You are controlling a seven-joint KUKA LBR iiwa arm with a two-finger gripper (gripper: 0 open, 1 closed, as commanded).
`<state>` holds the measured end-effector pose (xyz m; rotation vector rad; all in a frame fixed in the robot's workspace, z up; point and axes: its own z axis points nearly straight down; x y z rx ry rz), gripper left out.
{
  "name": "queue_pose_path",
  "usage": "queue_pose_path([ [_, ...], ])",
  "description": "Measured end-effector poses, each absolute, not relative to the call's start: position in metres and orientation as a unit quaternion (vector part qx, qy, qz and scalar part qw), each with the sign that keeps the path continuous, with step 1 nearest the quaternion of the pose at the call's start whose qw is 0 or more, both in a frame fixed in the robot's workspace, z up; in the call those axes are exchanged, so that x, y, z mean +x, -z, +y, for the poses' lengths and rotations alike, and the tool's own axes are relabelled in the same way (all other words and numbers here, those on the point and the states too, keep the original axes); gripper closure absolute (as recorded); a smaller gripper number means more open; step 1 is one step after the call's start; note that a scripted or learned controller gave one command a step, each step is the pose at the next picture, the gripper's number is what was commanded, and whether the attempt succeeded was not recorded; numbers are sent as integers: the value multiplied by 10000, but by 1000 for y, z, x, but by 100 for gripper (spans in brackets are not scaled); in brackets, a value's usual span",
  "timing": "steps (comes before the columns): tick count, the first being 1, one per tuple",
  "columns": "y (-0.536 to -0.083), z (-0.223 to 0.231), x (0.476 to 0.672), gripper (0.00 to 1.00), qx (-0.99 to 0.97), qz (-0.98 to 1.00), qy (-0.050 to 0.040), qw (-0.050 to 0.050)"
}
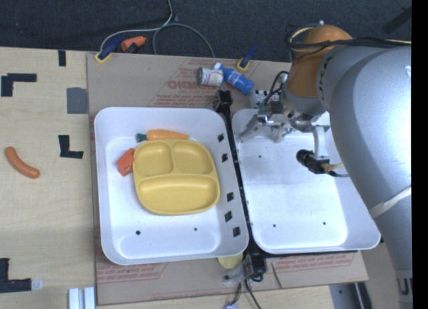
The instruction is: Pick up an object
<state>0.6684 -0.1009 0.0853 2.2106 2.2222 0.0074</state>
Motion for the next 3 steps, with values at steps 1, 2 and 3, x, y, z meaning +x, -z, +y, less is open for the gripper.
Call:
queue_pose_path([
  [1,-96,-103,665,100,7059,7083,4,26],
  [2,-95,-103,665,0,7058,7084,9,22],
  [3,-86,-104,626,0,7069,7073,-9,30],
])
